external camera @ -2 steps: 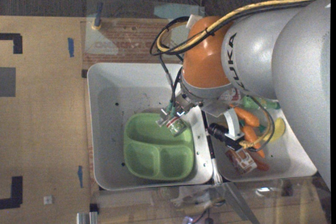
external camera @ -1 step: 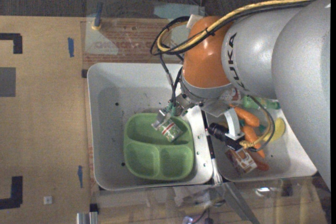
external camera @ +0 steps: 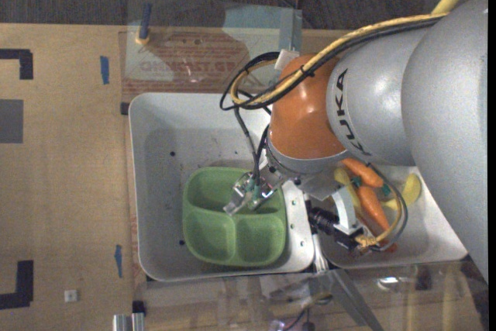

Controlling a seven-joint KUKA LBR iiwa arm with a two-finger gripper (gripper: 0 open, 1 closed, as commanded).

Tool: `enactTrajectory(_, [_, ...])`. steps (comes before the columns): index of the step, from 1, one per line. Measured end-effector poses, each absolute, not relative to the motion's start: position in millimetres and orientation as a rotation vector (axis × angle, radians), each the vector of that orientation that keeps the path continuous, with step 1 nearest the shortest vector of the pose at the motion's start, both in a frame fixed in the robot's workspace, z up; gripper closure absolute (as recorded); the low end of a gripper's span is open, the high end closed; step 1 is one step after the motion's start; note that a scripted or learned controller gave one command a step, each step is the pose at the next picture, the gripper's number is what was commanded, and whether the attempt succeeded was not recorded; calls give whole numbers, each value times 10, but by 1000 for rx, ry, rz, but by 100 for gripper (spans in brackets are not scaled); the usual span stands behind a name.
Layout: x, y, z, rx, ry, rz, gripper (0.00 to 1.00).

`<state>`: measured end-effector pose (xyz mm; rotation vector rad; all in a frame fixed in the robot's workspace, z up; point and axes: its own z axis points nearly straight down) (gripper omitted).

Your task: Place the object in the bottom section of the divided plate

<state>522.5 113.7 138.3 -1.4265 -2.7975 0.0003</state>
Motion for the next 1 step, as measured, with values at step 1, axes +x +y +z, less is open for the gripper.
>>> enactTrajectory(1, [5992, 549, 2906, -1363, -2835, -3, 0])
